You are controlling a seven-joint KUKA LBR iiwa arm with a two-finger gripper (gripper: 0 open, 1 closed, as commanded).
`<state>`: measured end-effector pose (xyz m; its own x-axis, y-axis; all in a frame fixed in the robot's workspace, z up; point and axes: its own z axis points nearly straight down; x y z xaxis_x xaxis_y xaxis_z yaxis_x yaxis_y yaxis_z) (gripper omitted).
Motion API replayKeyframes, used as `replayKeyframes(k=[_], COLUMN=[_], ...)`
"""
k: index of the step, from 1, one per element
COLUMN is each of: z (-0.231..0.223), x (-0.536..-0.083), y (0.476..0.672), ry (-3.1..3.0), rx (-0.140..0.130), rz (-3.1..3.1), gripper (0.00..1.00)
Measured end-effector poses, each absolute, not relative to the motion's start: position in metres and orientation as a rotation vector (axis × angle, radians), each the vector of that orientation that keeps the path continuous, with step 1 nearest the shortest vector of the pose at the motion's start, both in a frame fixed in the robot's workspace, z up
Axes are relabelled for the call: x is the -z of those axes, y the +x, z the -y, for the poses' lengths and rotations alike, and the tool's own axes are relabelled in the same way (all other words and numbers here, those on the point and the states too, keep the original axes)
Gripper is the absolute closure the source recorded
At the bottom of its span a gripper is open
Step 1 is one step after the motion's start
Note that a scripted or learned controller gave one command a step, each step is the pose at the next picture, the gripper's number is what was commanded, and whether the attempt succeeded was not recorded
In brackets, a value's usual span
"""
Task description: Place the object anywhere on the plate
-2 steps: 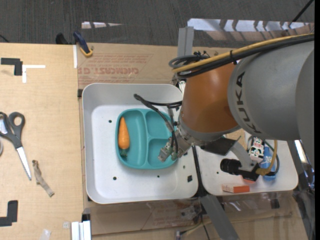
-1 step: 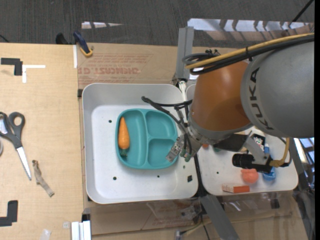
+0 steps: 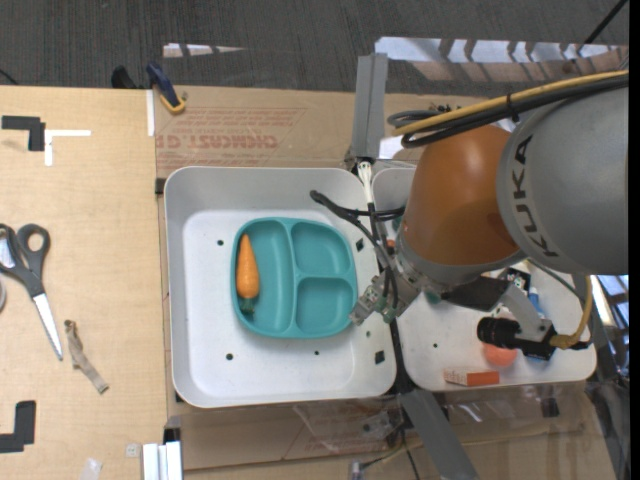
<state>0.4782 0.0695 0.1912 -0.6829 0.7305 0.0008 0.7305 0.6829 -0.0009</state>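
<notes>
The carrot (image 3: 247, 266) lies in the long left section of the teal plate (image 3: 325, 258), at about 9 o'clock from plate centre, so the placing looks done. The pincer (image 3: 378, 303) sits at the plate's 4 o'clock edge; I cannot tell its state. Best next step, in my opinion: lift the arm (image 3: 560, 183) straight up, w/o touching the plate rim, then check the carrot rests flat.
</notes>
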Motion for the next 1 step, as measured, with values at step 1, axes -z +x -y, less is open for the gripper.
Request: replayKeyframes(k=[1], z=[-0.0693], x=[-0.1913], y=[0.4783], ry=[-1.252], rx=[-0.001], rz=[2.881], gripper=[0.0])
